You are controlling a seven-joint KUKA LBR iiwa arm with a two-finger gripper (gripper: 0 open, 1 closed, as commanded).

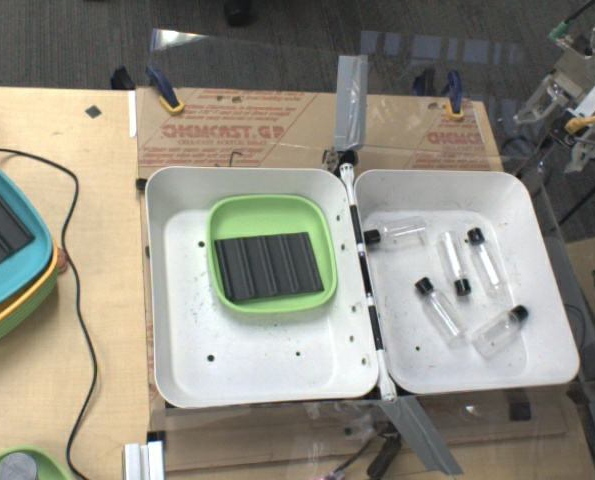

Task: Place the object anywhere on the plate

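A square green plate [270, 216] lies in the left white bin [177, 358], with a dark ribbed mat [268, 266] on it. Several clear vials with black caps lie scattered in the right white bin [537, 368]: one by the divider [401, 232], two side by side in the middle [449, 256] [487, 260], and two nearer the front [440, 310] [497, 332]. My gripper [575, 76] hangs at the view's upper right edge, beyond the right bin's far corner and well away from the vials and the plate. Nothing shows in its grasp.
A raised divider [362, 268] runs between the two bins. Cardboard [237, 128] lies behind them with clamps on it. Stacked teal and green dishes [17, 258] sit at the far left, with a black cable [77, 298] running down the bench.
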